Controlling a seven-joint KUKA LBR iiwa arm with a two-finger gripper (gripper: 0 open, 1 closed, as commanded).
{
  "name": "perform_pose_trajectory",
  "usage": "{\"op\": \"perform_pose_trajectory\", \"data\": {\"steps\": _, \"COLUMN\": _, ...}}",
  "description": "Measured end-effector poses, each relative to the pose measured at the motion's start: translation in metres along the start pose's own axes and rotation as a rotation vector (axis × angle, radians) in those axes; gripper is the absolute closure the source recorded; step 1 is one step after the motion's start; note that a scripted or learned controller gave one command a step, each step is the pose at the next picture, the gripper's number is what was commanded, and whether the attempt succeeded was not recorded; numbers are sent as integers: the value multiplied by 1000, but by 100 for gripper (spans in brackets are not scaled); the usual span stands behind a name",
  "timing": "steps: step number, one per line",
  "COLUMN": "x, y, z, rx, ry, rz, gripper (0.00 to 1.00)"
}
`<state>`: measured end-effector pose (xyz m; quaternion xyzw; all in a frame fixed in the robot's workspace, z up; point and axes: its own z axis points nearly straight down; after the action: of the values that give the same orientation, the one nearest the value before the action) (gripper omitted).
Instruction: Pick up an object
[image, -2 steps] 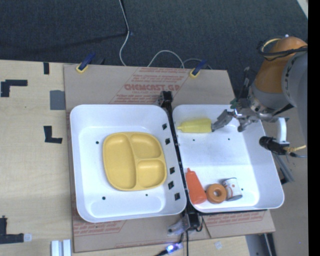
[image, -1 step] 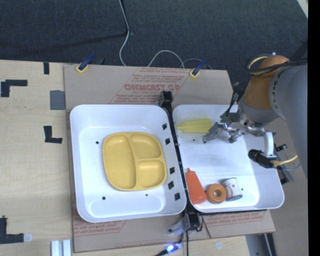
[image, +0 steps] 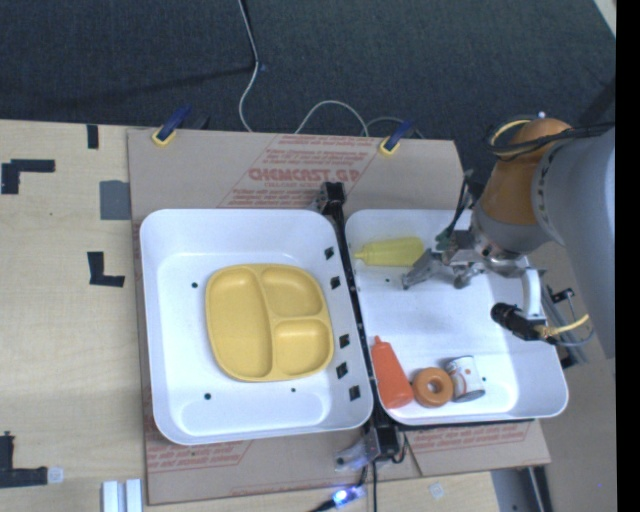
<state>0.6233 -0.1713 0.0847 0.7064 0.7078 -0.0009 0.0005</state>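
Camera view, hand (image: 432, 268) spread, gripping nothing, yellow corn cob (image: 391, 252) just left of it.

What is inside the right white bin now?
The right bin holds a yellow corn toy, an orange bottle, a brown ring and a small can. The tool covers some floor.
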Motion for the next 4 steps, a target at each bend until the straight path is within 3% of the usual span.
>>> {"op": "perform_pose_trajectory", "data": {"steps": 1, "x": 0, "y": 1, "z": -12, "rx": -3, "ry": -1, "rz": -1, "gripper": 100}}
{"op": "perform_pose_trajectory", "data": {"steps": 4, "x": -9, "y": 19, "z": -176, "rx": -7, "ry": 0, "rz": 0, "gripper": 100}}
